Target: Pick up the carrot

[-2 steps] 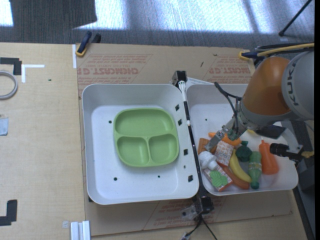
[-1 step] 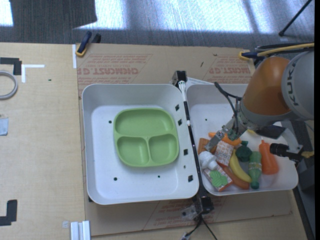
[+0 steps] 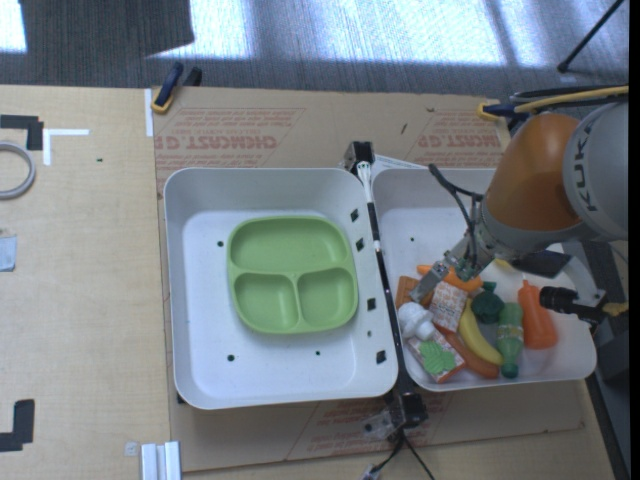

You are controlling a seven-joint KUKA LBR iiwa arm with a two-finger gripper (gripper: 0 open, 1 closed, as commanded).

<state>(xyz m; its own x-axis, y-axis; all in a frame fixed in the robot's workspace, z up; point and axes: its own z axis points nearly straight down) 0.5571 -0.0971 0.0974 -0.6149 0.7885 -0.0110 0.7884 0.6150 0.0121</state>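
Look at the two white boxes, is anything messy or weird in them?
The toy food is all heaped in the right bin's near corner, pieces lying across each other. The green plate in the left bin sits slightly crooked. Nothing looks spilled or broken.

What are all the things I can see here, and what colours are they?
Bins: 2, white, side by side on the bench; left bin, right bin.
Divided plate: 1, light green, in the left bin.
Toy food pile: in the right bin, near its front.
Banana: 1, yellow, middle of the pile.
Carrot: 1, orange with a green top, right side of the pile.
Green bottle-shaped item: 1, green, between banana and carrot.
Small carton: 1, white and green with red edge, front of the pile.
Clamp: 1, blue and yellow, on the cardboard above the left bin.
Arm: 1, grey with orange band, over the right bin.
End effector: 1, dark, down at the pile's left side.
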